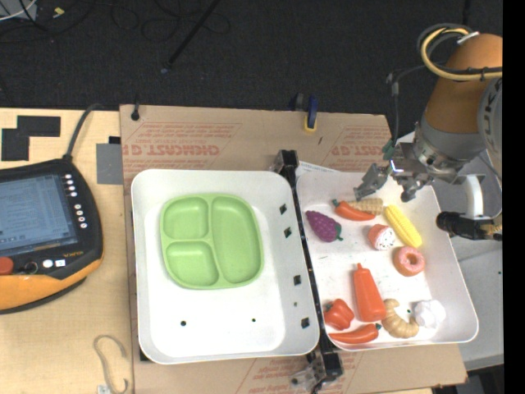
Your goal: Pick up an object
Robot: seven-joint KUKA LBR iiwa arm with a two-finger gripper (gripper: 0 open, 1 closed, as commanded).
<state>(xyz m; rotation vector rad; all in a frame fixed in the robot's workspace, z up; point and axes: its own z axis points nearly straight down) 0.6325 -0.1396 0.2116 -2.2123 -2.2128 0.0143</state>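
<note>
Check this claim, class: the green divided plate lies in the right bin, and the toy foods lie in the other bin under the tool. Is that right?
Not quite. The camera view shows the green divided plate in the left bin, not the right. The toy foods, such as the corn and donut, lie in the other bin under the tool.

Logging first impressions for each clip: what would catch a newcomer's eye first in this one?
Likely the bright green divided tray lying alone in the left bin. Next, the right bin crowded with toy food: purple grapes, a yellow corn cob, a pink donut and an orange bottle. The gripper hangs over that bin's far end, open, just above a red pepper.
</note>
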